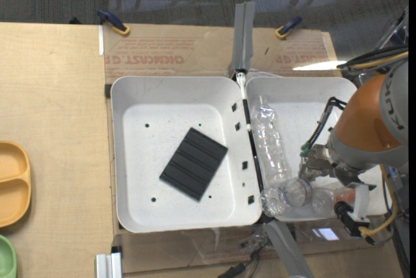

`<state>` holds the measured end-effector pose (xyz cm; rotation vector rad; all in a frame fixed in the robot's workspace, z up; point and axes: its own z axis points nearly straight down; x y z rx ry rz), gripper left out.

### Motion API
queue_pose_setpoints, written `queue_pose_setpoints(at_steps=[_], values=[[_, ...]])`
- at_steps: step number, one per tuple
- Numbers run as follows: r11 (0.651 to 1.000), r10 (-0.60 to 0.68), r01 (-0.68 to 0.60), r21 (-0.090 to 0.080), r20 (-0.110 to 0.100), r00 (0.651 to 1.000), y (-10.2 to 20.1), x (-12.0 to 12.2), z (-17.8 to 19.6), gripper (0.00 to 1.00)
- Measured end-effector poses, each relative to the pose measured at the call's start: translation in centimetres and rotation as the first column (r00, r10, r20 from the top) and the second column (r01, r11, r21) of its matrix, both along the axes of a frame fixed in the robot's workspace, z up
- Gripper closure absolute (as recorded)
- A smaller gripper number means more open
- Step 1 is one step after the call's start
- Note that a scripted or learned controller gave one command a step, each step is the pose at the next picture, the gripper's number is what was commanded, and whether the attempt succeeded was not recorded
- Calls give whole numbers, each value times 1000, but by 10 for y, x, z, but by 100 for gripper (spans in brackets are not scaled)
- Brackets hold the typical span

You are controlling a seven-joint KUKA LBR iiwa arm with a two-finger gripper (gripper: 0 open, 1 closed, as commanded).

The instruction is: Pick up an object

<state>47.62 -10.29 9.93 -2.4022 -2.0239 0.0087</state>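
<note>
- A clear plastic bottle (273,147) lies on its side in the right bin (299,89), stretched along that bin's left wall, crumpled and see-through.
- A second clear, rounded piece (296,195), a bottle or cup seen end-on, sits at the near end of the first, in the right bin's front left corner; where one stops and the other begins is hard to make out.
- The gripper (316,169) hangs over the right bin just to the right of the long bottle and just above the rounded piece in the frame.
- The wrist body hides the gripper's tips, so I cannot tell how it is set, nor whether anything sits in it.
- The arm (367,121), with its orange band, reaches in from the right and covers much of the right bin's far side.
- In the left bin (120,140), a flat black ribbed block (194,163) lies tilted near the middle of the floor, well apart from the gripper.
- A grey divider bar (243,43) runs between the two bins at the back.
- Brown cardboard (162,52) lies under the bins, held by two blue-and-yellow clamps (114,21) at its far edge.
- At the left edge, on the wooden bench (52,88), sits a yellow divided tray (13,182), with a green dish (5,257) in front of it.
</note>
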Motion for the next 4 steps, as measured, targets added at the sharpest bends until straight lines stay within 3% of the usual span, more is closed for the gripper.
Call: queue_pose_setpoints(at_steps=[1, 2, 3, 4], values=[[1000, -4, 4, -4, 0, 1000, -3, 0, 0, 0], [998, -59, 59, 2, 2, 998, -60, 62, 29, 0], [996, -87, 87, -1, 0, 996, -5, 72, -3, 0], [999, -52, 52, 2, 2, 999, -34, 71, 48, 0]])
